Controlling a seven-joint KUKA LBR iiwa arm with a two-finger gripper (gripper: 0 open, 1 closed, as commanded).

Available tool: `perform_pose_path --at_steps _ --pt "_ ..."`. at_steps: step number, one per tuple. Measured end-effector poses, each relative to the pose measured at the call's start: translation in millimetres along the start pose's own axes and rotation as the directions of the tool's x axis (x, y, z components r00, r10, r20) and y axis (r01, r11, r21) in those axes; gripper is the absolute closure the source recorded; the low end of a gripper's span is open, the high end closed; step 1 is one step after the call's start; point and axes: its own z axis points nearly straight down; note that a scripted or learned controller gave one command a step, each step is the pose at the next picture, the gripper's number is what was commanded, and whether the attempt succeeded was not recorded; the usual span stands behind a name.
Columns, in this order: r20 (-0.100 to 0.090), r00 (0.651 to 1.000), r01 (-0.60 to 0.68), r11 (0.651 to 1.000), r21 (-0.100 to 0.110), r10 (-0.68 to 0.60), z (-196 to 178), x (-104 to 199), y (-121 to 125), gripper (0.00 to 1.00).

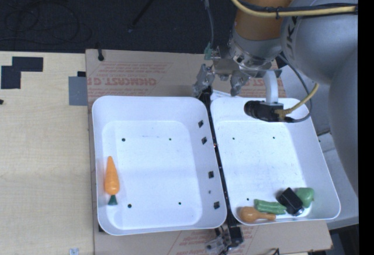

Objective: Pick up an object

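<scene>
Carrot (111, 176), orange with green tip, lies in left bin (146, 109).

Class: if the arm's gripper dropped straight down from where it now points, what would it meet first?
Probably the back edge where the two bins meet: the gripper hangs above it. No toy lies beneath. Depth is uncertain from this slanted view.

I can make out red printing on the cardboard sheet (153, 72) under the bins, upper middle of the frame, upside down and too blurred to read. More red print shows at the sheet's bottom edge, equally unreadable.
</scene>
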Motion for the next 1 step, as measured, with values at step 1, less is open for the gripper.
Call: perform_pose_path --at_steps 1 --pt "-0.002 1.000 0.007 1.000 0.005 -0.007 20.0 122.7 -1.2 0.00"
